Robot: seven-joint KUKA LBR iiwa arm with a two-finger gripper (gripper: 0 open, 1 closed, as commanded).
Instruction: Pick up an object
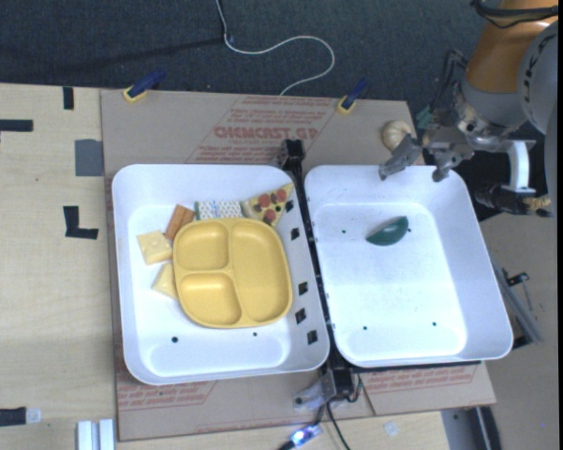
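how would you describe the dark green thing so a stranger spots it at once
Start at the right-hand shallow white bin. In its upper half lies a small dark teal-green rounded object, alone on the bin floor, the sole dark item there; the yellow divided plate sits in the other bin.

Arm (534,59): grey, with an orange band above the wrist.
Gripper (419,167): two dark grey metal fingers, splayed.

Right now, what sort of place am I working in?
Likely a robot test bench, not a kitchen: two white bins clamped on cardboard, toy food beside a yellow divided plate, loose cable.
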